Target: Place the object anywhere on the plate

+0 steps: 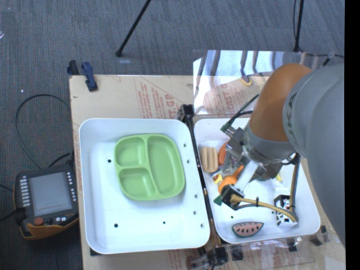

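1 grn plate (163,167) in wht bin (98,218)

From my seat, the arm (292,111) covers the middle and far side of the right bin (306,198), and its upper part runs off the right edge. Orange pieces (228,181) poke out beneath the wrist, too covered to name. The black-and-white thing (285,217) by the right wall is too small to make out.
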Available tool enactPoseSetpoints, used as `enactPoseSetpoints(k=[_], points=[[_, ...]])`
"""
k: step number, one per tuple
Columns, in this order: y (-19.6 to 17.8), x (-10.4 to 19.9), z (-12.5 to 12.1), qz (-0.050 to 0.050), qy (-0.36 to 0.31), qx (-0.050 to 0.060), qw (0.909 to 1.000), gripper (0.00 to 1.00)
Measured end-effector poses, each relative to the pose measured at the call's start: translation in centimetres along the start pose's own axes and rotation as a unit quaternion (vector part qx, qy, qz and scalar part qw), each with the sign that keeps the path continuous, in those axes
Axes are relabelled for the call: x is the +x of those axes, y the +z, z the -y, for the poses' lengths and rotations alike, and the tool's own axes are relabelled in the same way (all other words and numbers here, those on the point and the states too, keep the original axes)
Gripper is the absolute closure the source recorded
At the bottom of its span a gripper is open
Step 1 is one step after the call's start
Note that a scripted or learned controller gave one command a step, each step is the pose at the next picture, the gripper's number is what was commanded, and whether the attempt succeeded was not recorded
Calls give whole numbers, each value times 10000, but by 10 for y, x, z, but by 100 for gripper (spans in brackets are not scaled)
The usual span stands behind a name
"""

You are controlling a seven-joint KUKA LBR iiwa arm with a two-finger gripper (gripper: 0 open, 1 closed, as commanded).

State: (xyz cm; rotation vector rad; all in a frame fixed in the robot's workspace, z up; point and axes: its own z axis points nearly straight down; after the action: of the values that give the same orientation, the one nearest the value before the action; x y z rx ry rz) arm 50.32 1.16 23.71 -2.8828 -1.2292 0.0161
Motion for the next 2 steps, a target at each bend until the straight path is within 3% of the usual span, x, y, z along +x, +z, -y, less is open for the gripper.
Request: enactPoseSetpoints(k=[1,2], points=[[22,57,12,13,924,-7,9957,100],[26,95,64,2,1908,-13,9816,100]])
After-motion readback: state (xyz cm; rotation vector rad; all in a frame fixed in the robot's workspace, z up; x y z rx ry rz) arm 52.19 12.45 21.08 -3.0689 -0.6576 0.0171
